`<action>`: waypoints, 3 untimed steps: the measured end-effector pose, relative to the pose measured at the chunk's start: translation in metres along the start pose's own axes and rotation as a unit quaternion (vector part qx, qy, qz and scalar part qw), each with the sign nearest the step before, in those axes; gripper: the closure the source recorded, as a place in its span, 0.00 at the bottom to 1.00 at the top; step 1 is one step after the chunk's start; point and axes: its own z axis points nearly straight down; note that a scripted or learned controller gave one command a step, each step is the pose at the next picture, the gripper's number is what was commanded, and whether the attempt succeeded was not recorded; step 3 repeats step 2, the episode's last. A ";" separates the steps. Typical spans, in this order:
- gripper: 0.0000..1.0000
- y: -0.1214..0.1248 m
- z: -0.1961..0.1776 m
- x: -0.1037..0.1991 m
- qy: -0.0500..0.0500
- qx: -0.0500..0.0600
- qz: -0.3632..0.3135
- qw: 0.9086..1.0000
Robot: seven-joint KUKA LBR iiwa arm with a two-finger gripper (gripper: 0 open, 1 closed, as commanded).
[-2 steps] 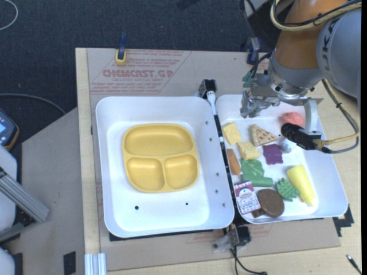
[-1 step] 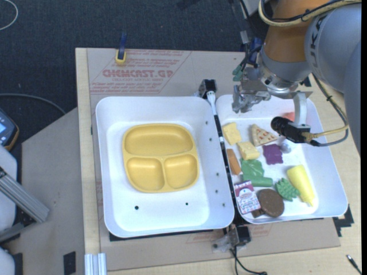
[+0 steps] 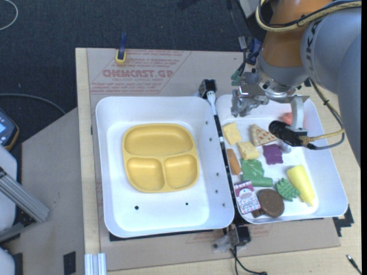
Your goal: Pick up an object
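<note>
The gripper [image 3: 243, 105] hangs over the far left of the right bin [image 3: 327, 171]; I cannot tell how its jaws stand. The cheese [image 3: 231, 133] lies just near of it. Better to descend straight, centred on one piece.

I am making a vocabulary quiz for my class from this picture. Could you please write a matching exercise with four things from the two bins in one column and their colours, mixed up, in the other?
Things:
1. divided tray in the left bin
2. round cookie
3. cone-shaped toy near the right bin's edge
4. small square block

Colours:
A. purple
B. brown
C. dull yellow, with three compartments
D. bright yellow

Pairs: 1-C, 2-B, 3-D, 4-A
</note>
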 end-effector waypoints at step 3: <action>1.00 0.003 -0.003 0.001 -0.001 -0.003 -0.001 1.000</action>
